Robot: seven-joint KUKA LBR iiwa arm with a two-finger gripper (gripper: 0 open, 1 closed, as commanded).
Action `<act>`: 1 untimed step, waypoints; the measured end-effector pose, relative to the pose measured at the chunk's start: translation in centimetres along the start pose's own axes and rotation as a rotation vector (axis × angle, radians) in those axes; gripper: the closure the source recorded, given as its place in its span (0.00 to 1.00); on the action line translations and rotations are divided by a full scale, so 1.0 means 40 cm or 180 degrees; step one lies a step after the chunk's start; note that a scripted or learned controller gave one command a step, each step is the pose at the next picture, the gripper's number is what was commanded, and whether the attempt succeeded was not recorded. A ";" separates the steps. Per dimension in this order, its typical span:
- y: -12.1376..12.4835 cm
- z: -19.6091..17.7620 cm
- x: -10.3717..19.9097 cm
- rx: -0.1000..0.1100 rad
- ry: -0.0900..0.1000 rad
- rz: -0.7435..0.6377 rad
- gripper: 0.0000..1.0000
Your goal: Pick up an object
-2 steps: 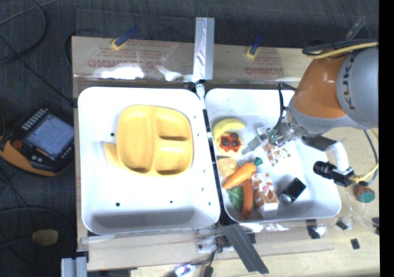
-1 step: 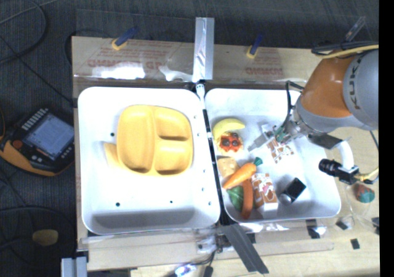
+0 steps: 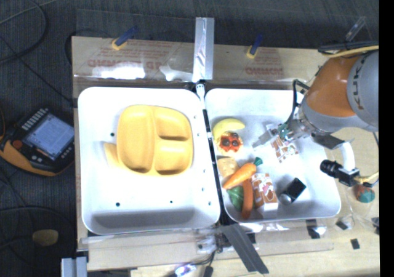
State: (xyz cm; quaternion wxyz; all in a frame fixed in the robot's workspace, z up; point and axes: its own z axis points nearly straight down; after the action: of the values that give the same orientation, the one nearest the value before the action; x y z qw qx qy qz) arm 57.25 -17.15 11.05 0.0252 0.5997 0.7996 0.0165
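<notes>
My gripper is low in the right bin, near its upper right, with the orange-banded arm behind it. A small patterned carton lies right beside the gripper, just below it; I cannot tell if they touch. Further left in the bin lie a yellow banana piece, a red toy and an orange carrot. Below them are a reddish sausage-like piece, a green item, a white-and-red carton and a black object.
The left bin holds a yellow divided plate. A metal divider stands at the back between the bins. A black fixture sits by the right bin's right rim. A handheld device lies on the floor at left.
</notes>
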 end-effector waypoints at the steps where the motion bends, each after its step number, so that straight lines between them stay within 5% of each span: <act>1: 0.090 0.006 -0.069 0.0067 -0.0003 0.0710 0.00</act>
State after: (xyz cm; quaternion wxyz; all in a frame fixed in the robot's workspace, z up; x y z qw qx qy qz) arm 61.50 -18.79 11.05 0.0173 0.6852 0.7281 0.0105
